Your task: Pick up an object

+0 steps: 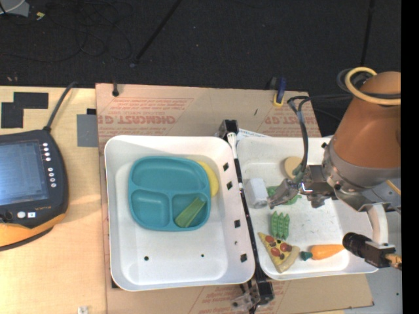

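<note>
The fingers [283, 193] are hovering low in the right bin [262, 150], at centre right of the frame, just above a green ridged toy [280, 224] that is lying flat with its ribs running top to bottom. Whether they are open or closed cannot be told, and nothing is showing between them. A pale block [256, 190] is lying just to their left, and a tan disc [292, 167] above them. A pizza slice [278, 250] and an orange carrot [324, 252] are lying along the bin's lower edge. In the left bin [124, 254], a teal divided tray [163, 191] is holding a green piece [190, 212] in its lower right compartment and covering a yellow item [211, 177]. A handheld screen [29, 178] is sitting at far left on the bench [78, 254].
</note>
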Controlling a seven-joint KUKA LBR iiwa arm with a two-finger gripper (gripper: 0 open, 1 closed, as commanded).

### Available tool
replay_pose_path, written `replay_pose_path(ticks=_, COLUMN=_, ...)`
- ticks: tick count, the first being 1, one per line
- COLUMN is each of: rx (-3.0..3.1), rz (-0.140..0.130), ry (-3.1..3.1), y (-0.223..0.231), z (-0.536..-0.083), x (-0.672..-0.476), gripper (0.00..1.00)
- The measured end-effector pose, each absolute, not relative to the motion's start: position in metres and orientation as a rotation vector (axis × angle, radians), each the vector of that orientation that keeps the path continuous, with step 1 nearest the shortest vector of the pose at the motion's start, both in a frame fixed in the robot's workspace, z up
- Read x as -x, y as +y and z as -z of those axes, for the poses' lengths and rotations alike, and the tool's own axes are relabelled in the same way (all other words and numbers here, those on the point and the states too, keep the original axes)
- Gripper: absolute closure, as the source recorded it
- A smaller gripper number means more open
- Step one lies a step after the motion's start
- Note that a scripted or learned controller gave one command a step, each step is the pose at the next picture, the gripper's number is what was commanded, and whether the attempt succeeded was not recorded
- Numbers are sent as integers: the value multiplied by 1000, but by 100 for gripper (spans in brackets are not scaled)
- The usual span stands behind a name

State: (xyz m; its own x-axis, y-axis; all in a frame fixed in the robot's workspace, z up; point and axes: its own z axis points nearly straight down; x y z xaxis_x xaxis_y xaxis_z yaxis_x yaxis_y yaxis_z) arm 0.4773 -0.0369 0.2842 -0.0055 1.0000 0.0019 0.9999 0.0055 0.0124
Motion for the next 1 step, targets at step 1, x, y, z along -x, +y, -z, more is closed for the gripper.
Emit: replay_pose_path(ticks=1, rx=-2222, rz=5, ry=2226, y=-39, z=-285, x=-476, gripper=100)
